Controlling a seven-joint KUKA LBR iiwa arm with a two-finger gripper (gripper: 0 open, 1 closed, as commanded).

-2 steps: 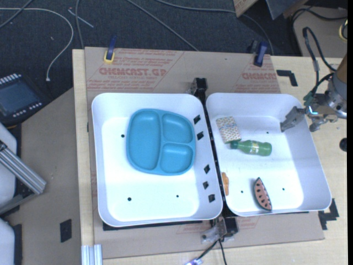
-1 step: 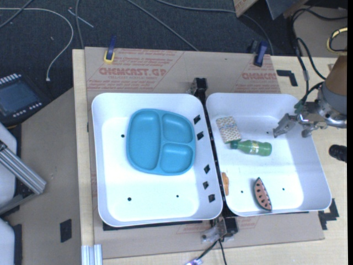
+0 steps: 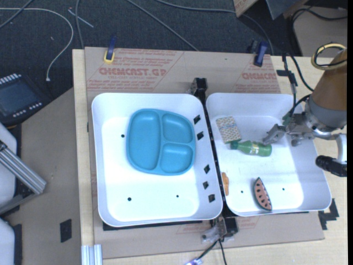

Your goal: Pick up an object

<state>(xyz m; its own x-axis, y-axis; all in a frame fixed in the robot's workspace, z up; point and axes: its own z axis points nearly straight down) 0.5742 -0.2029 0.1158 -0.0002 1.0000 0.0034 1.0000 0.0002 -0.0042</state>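
Over the right bin (image 3: 309,200), the hand (image 3: 274,133) hangs just above the green bottle (image 3: 252,147), placed to grasp; its opening I cannot tell.

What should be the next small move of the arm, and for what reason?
Probably a short move left and down over the green bottle. The gripper sits just at the bottle's right end in the right bin, nearer to it than to the patterned sponge or the watermelon slice.
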